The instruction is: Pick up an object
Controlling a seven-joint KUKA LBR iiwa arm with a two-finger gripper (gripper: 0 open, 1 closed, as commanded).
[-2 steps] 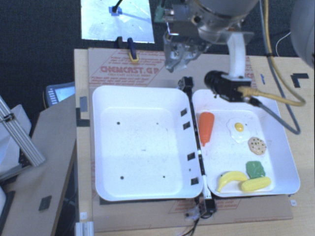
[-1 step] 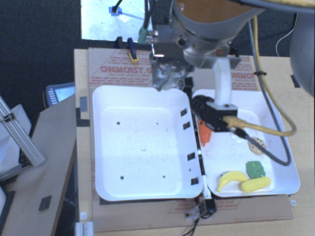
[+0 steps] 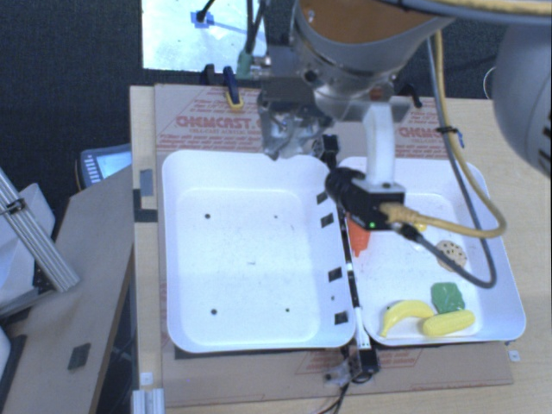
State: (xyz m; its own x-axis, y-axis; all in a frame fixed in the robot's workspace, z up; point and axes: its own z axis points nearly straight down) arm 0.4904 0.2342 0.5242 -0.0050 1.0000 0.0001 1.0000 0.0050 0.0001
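Objects for picking all lie in the right-hand shallow white plastic bin [image 3: 509, 313], and I count five there. A curved yellow toy banana [image 3: 404, 314] and a smoother, straighter yellow oblong piece [image 3: 448, 323] sit touching each other near that bin's near edge. A small green blocky lump [image 3: 448, 296] lies just behind them, touching the oblong piece. A round tan cookie-like disc with dark specks [image 3: 450, 252] rests further back, apart from the green lump. An orange carrot-shaped piece [image 3: 359, 238] lies close against that bin's left wall, partly hidden under the wrist hardware. The left-hand white bin [image 3: 185, 222] sits touching the right bin's left wall, so there are two bins.

The single grey arm's gripper [image 3: 293, 142] hangs above the back wall where the two bins meet, well apart from the banana group at the near edge. The metal assembly is blurred and seen from above, so I cannot tell how the pincer is set, and nothing is visibly held.

Risks, as I judge them: the gripper is nearer the left bin, so a straight descent could close on nothing. The carrot piece hugs the wall, which could block one side of a grasp. The yellow pair touch, so a closing grip could nudge one away. The looping yellow cable [image 3: 457, 228] trails over the right bin and might drag across the cookie.
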